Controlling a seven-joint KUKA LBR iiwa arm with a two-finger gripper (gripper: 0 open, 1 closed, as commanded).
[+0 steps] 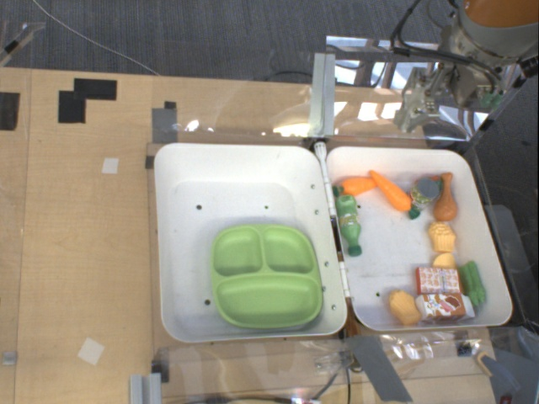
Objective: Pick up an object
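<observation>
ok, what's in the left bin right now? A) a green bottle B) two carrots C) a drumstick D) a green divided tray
D: the green tray, with three compartments, lies in the left bin; the carrots, the bottle and the drumstick all lie in the right bin.

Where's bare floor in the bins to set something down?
Left white bin: bare strip behind and left of the green divided plate. Right white bin: one patch mid-floor between the green bottle and yellow corn piece; its edges are crowded.
</observation>
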